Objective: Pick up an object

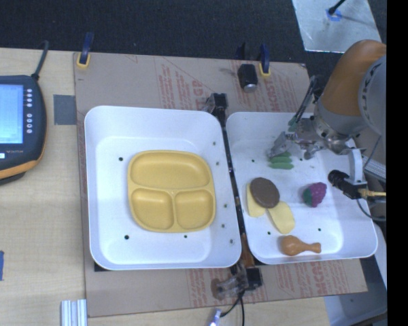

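Across the right-hand white bin (340, 240), the gripper (290, 143) hangs just above the green toy (281, 160), its opening impossible to judge.

Divided plate (171, 189) in left bin (102, 182); toy foods (264, 193) in right bin (347, 240)

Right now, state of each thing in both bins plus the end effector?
yellow divided tray: flat in the left bin, upright.
green piece: lying in the right bin, right under the end effector.
brown disc: resting on the yellow pieces.
purple piece: lying free.
drumstick: on its side by the near wall.
end effector: low over the green piece; grasp unclear.
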Robot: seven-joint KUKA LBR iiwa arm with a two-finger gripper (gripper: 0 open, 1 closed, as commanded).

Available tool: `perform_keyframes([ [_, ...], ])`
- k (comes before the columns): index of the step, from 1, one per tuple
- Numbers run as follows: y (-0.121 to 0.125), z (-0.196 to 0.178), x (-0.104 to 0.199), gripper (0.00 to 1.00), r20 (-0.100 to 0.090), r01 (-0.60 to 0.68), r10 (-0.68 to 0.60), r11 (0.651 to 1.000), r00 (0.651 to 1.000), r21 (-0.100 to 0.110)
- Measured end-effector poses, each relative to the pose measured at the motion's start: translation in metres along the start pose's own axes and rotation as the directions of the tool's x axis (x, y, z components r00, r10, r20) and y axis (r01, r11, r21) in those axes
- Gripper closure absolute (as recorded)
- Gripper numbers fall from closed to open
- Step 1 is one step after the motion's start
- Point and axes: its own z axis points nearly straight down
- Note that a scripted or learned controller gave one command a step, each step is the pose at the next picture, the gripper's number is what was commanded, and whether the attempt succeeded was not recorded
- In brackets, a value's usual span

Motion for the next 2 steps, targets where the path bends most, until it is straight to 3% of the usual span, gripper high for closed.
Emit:
perform_keyframes([
  [1, 0.001, -0.011, 0.0, 1.0, 0.0, 0.001, -0.001, 1.0, 1.0, 0.0],
  [2, -0.019, 0.013, -0.057, 1.0, -0.001, -0.002, 0.002, 1.0, 1.0, -0.001],
])
